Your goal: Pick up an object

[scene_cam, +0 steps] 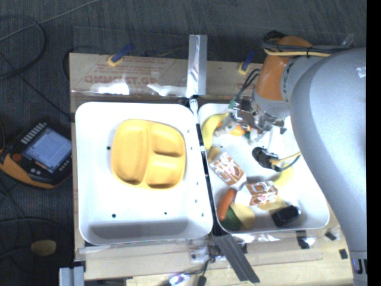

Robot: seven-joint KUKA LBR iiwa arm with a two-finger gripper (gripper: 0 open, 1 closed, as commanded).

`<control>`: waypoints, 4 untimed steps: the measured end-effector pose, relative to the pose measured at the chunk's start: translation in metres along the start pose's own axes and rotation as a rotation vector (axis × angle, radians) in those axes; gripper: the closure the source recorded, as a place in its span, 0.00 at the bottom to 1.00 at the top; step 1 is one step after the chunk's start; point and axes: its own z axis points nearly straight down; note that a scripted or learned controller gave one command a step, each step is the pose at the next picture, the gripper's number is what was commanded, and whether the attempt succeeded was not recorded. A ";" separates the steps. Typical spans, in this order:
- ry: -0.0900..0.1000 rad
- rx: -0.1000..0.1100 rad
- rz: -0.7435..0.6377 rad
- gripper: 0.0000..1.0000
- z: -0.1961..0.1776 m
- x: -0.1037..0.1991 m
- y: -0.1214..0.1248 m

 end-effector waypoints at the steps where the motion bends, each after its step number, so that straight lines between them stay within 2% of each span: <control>1: -0.002 0.000 -0.003 1.00 -0.007 0.001 0.001; 2: 0.000 -0.001 -0.275 1.00 -0.093 0.029 0.006; 3: 0.005 -0.011 -0.502 1.00 -0.022 -0.014 0.021; 4: 0.000 -0.025 -0.752 1.00 -0.003 -0.011 -0.025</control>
